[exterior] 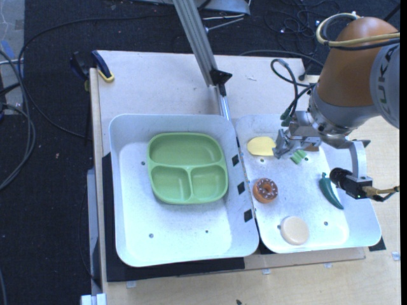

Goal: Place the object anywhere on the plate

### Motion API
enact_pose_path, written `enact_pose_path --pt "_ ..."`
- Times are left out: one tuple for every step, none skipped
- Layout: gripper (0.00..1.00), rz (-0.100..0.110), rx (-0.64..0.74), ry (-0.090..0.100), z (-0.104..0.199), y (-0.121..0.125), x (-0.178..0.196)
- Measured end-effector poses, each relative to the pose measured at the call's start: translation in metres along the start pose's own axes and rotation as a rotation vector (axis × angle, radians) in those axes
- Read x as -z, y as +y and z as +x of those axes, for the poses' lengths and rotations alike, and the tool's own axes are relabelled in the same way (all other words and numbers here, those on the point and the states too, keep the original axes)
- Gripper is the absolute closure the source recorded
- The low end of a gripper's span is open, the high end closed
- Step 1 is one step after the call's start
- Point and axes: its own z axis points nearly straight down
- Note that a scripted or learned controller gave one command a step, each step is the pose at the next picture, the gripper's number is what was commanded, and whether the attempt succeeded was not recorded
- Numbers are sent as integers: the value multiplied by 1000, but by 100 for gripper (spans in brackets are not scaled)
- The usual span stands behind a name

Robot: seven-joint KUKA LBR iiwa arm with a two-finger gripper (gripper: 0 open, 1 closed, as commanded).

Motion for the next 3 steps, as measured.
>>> enact_pose_path --pt "100 0 0 0 57 -11 3" --pt "100 3 -1 0 110 -27 -15" --pt "100 2 1 0 171 -43 -26"
